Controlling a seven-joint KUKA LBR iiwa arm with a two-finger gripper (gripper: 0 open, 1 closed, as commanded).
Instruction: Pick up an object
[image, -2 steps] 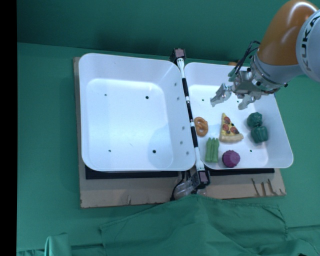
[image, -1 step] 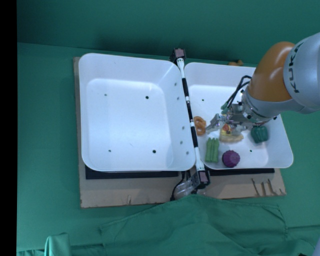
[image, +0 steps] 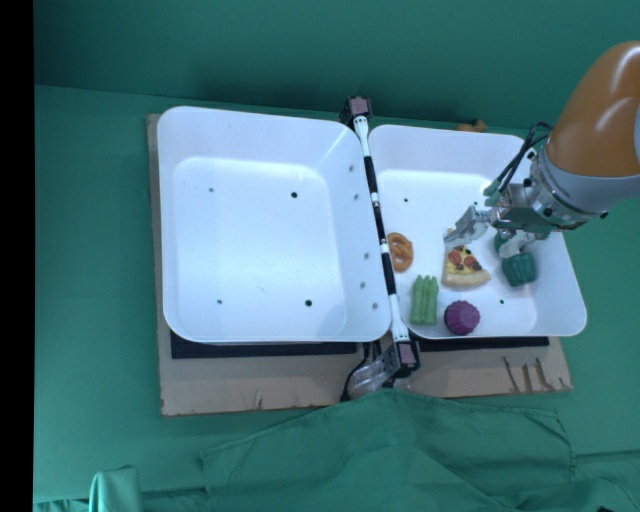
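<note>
My gripper (image: 485, 238) hangs over the right bin (image: 560, 318), its fingers spread open with nothing between them. One grey finger (image: 463, 229) points left, just above the tip of a pizza slice toy (image: 465, 269). The other finger (image: 506, 241) sits right above a green pepper toy (image: 519, 268), and I cannot tell whether they touch. An orange pretzel (image: 400, 250) lies by the bin's left wall. A green asparagus bundle (image: 424, 299) and a purple round toy (image: 461, 317) lie near the front wall.
The left bin (image: 180, 130) is a shallow white tray with a few small dark dots on its floor. A black-and-white divider rod (image: 376, 210) runs between the bins. Green cloth (image: 400, 450) is bunched up in front of the bench.
</note>
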